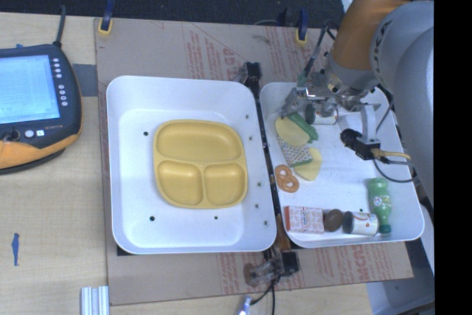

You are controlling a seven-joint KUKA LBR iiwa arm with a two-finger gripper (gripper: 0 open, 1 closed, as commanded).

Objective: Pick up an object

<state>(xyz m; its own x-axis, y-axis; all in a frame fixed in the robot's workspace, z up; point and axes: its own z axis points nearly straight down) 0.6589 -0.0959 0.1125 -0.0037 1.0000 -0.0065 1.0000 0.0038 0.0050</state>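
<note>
My gripper [308, 105] hangs low over the far left part of the right bin [404, 229]. Just under and in front of it lie a green strip [304, 126] and a pale yellow flat piece [290, 132]. A grey patterned piece [296, 153] and a second yellow piece [310, 167] lie closer to the front, with a pretzel [286, 178] beside them. I cannot tell whether anything sits between the fingers.
Along the right bin's front wall sit a red and white box [304, 219], a brown lump [333, 219], a small white bottle [361, 223] and a green bottle [380, 199]. The left bin [125, 158] holds a yellow divided tray [200, 162]. A tablet [33, 103] lies at the far left.
</note>
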